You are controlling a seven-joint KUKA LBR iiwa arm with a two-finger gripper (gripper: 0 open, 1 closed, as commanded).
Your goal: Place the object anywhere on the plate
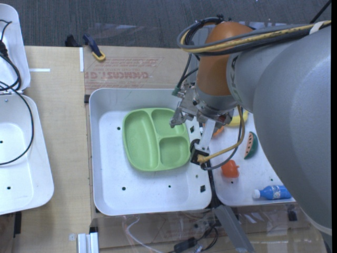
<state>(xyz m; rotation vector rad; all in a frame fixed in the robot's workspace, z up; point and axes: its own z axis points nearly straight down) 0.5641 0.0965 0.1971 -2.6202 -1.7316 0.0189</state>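
Note:
A green divided plate (152, 138) lies flat in the white bin (108, 162) at the middle of the view. My gripper (190, 133) hangs over the plate's right edge, near the wall between the two bins. Nothing shows clearly between its tips from this angle. In the right-hand bin (245, 188) lie a yellow banana-like piece (238, 119), a watermelon slice toy (251, 145), a small orange object (229, 168) and a blue-capped bottle (273, 193). The arm's grey body hides much of that bin.
Another white container (23, 162) with a black cable (16, 83) stands at the far left. A blue and yellow clamp (93, 48) lies on the cardboard (131, 70) behind the bins.

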